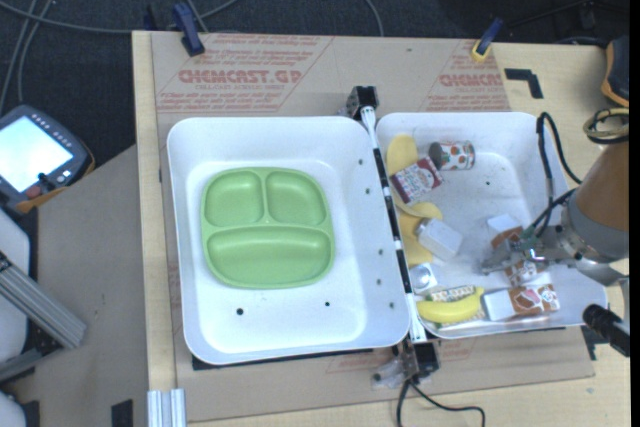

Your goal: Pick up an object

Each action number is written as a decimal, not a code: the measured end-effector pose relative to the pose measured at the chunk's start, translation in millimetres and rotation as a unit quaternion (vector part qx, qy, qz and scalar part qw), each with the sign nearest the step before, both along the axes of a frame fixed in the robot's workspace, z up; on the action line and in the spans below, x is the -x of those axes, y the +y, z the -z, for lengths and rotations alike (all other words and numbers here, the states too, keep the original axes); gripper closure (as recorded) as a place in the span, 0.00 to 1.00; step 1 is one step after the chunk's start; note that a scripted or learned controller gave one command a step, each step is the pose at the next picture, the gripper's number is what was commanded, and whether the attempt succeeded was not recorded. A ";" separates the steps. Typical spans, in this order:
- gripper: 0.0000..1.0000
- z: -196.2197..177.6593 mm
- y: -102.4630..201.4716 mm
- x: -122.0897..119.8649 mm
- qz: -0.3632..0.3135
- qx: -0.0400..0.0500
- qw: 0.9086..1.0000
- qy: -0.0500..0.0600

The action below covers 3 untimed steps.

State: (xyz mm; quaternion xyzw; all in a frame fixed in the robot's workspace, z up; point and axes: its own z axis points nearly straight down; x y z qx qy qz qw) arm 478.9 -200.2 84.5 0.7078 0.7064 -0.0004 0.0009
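- Camera view: gripper (512,255) sits low in the right bin (500,130), near its right wall. Honestly can't tell its state, too much clutter around it.
- Banana (450,306) is yellow with a sticker, lying along the bin's front edge, long axis left-right, well left of the gripper.
- A clear block (440,238) sits behind the banana, with bare floor toward the back wall.
- Green plate (267,227) sits in the left bin (190,150).

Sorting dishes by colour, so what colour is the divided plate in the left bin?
Light green, seen in the camera view: the divided plate.
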 end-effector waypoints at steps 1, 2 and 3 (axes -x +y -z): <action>1.00 -11.2 0.4 -1.5 0.000 0.000 1.000 -0.002; 1.00 -49.8 63.4 -47.0 -0.002 -0.001 1.000 0.000; 1.00 -4.0 105.7 -70.0 -0.001 0.001 1.000 -0.006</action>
